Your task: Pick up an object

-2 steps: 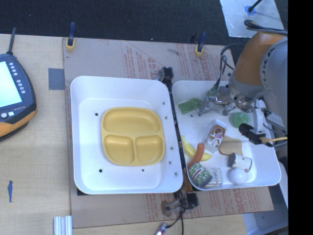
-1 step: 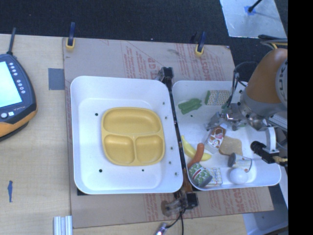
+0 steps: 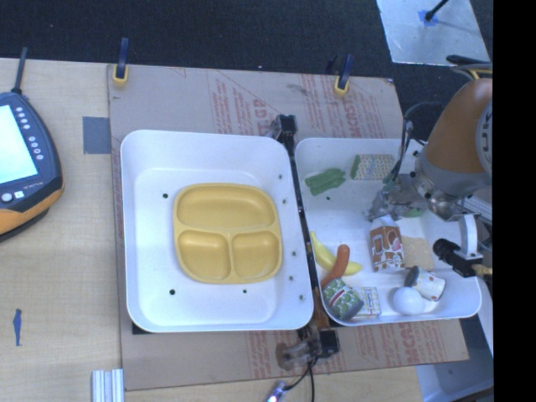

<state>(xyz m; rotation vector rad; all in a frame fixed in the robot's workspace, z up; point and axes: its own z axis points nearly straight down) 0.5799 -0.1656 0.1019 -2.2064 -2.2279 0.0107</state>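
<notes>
My gripper [image 3: 388, 205] hangs low over the middle of the right bin [image 3: 335, 153], reaching in from the right below the orange-banded wrist [image 3: 456, 136]. Just below it lies a brown and white packet [image 3: 386, 248]. A green leafy piece [image 3: 325, 180] lies to its left, and a pale green patterned card [image 3: 371, 167] sits behind it. At the bin's front are a banana [image 3: 323, 253], an orange sausage [image 3: 338, 260], a green can [image 3: 342, 299], a small carton [image 3: 370, 301], a white egg [image 3: 408, 301] and a white cup [image 3: 430, 286].
The left bin [image 3: 146, 224] holds a yellow divided plate [image 3: 228, 231]. A teach pendant [image 3: 25, 162] lies on the bench at far left. Blue clamps [image 3: 122, 61] pin the cardboard at the back. A black bracket [image 3: 456, 256] juts over the right bin's right edge.
</notes>
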